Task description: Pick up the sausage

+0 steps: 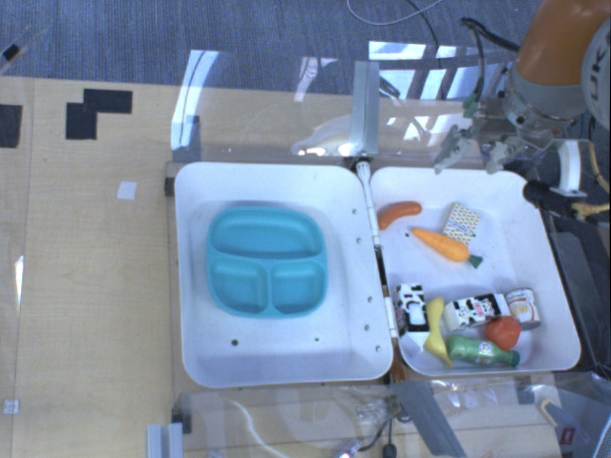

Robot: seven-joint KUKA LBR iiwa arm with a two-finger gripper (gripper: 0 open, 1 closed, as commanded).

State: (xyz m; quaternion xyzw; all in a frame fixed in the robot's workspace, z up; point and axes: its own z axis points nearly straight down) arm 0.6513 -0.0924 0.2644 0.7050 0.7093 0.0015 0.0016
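The sausage, short and orange-red, lies in the right bin near its back left corner, close to the divider between the bins. My gripper hangs over the back rim of the right bin, to the right of and behind the sausage and well apart from it. Its fingers are spread open with nothing between them.
An orange carrot and a small patterned box lie just right of the sausage. Along the bin's front sit a black-and-white carton, a banana, a green bottle, a tomato and a can. The left bin holds a blue divided plate.
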